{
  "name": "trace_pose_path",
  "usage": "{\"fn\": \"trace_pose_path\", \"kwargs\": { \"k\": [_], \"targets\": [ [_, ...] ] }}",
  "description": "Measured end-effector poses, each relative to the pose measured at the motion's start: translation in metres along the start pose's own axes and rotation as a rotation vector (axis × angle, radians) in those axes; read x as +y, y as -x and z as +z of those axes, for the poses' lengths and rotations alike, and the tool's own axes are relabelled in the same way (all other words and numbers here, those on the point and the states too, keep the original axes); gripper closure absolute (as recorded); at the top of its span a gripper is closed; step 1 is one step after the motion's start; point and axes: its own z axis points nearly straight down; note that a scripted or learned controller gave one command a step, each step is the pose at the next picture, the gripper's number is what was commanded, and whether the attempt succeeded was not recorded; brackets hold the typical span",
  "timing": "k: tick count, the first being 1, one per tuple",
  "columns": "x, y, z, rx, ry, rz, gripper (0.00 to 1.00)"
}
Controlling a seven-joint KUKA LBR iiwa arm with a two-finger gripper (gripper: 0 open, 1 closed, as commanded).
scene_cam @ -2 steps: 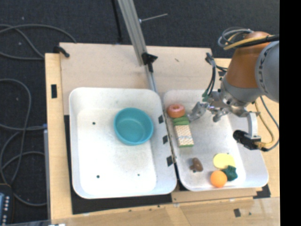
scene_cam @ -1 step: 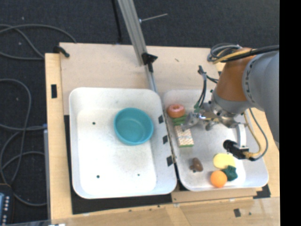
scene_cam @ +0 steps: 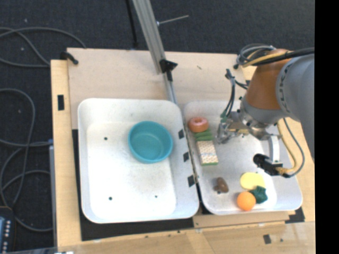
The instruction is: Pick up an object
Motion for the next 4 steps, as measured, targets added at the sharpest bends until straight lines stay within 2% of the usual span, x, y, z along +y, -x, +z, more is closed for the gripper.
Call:
{"fn": "trace_pose_path", "kwargs": {
  "k": [1, 2, 3, 4],
  "targets": [
    [0.004, 0.005, -0.064, -0.001, 0.004, -0.003, 1.0],
    [0.005, 0.006, -0.103, 0.0, 0.002, -0.01, 1.0],
    [-0.016, -0.049, -0.11, 0.003, -0.003, -0.014, 1.0],
    [-0.024, -0.106, -0.117, 0.004, -0.003, -0.016, 1.0]
  ]
}}
